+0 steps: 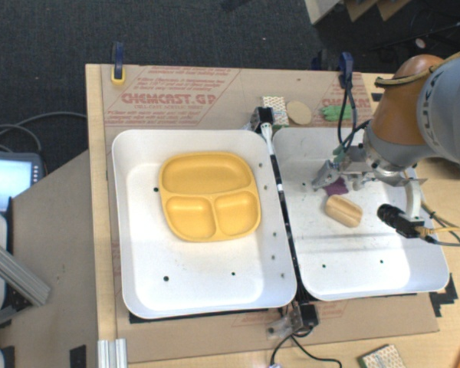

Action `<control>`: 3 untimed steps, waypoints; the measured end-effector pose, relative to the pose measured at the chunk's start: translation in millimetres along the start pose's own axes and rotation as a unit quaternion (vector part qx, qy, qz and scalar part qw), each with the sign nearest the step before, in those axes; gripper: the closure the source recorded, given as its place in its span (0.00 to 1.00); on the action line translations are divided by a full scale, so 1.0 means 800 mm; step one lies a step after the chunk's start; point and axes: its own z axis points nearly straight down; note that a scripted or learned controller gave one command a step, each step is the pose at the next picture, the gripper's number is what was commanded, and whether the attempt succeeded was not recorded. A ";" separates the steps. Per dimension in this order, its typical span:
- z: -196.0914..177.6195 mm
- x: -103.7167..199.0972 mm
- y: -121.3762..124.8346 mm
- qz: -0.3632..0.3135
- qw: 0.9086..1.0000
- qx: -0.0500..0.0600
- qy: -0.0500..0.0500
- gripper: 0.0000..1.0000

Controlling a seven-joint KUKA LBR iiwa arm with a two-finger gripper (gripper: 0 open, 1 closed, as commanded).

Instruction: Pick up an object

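Arm reached in over the right bin (368,274), gripper (339,176) low near that bin's upper middle, right over a small purple object (336,185); whether it was clenched or released could not be told, and nothing was clearly held. Tan wooden block (343,211) lay just below the gripper on the bin floor, apparently untouched. Yellow divided tray (210,195) sat in the left bin (138,244). Judged: pick not done, grasp and lift left. Brown board (176,98) on the bench read "CHEMCAST GP" in red; smaller print unreadable.
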 end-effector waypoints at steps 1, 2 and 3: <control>0.017 -0.101 0.084 0.000 1.000 0.005 0.003 0.00; 0.017 -0.028 0.043 -0.001 1.000 0.007 0.003 0.00; 0.015 0.003 -0.018 0.000 1.000 0.006 0.003 0.00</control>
